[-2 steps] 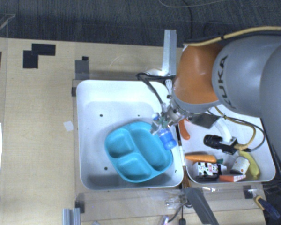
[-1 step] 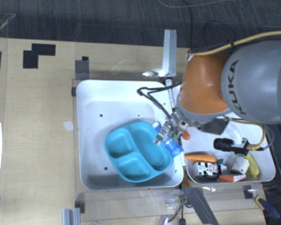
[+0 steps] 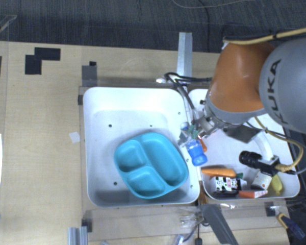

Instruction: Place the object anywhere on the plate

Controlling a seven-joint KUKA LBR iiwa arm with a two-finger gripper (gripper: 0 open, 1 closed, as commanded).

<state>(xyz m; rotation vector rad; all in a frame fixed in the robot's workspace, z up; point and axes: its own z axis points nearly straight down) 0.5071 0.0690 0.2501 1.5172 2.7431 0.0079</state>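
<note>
Gripping a small blue bottle [image 3: 196,152], the gripper [image 3: 193,135] hangs over the inner edge of the left bin [image 3: 99,111], its fingers closed on the bottle's upper end so that the bottle dangles below them, tilted. Just beside and below the gripper, to its left in the view, lies the blue divided plate [image 3: 151,164], its near rim almost under the bottle. On the gripper's other side, the right bin [image 3: 290,188] holds a clutter of small things.
</note>
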